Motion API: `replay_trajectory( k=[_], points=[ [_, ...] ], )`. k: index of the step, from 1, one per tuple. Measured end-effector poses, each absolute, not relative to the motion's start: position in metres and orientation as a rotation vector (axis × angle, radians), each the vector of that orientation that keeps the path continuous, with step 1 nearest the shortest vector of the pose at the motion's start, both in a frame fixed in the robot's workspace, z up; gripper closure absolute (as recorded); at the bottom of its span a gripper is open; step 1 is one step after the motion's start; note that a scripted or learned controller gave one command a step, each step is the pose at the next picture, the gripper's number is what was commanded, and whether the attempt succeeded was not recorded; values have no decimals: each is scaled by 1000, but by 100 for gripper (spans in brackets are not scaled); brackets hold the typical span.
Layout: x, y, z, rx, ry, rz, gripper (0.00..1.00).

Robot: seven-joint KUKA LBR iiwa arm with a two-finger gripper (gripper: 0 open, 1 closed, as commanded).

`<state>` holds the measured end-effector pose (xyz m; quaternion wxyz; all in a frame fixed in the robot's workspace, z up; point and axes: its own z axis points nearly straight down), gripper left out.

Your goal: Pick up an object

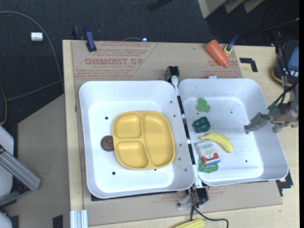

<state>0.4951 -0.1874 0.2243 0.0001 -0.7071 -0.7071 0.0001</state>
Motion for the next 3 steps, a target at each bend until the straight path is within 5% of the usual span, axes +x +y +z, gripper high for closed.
replay_trajectory(
  k=[1, 2, 3],
  points=[
    [510, -152, 108, -2220, -2220, 1, 0],
    [510, -111, 84, -2218, -2220, 1, 0],
    [510, -111, 94, -2221, -2220, 0, 100]
  ],
)
